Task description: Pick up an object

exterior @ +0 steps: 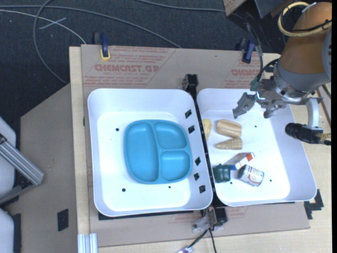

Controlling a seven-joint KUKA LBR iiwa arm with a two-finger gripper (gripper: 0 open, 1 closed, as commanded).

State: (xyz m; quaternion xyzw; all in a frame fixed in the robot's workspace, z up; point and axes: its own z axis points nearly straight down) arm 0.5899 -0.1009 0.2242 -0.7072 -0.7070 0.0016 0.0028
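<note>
left bin (100, 141): shallow, white, sitting on the counter (52, 141); it carries a blue divided plate (157, 152) with three compartments, lying flat near the middle.
board writing: a brown sheet (131, 65) under the bins reads "chemcast gp" in red at the back, once behind each bin; the right-hand print is partly hidden.
clamps: a blue and yellow clamp (105, 46) grips the sheet's back edge on the left, a blue clamp (247, 50) on the right.
right bin (295, 178): same white kind, touching the left one along a dark seam.
pale piece (207, 128): small, yellowish, at the right bin's left wall.
bread roll (229, 127): tan, loaf shaped, lying just beside the pale piece.
corn cob (229, 144): pale yellow, bumpy, tapered, lying just in front of the roll.
green object (221, 173): dark green, at the front left of the right bin; what it is i cannot tell.
red and white item (244, 159): slim, slanted, near the green object; label too small to read.
can (251, 175): small, silvery with a red patch, on its side, touching the slim item.
jaws (258, 108): spread apart, dark fingers pointing down over the back of the right bin, behind and right of the roll, pinching nothing.
arm (308, 41): grey with an orange band, reaching in from the right.
</note>
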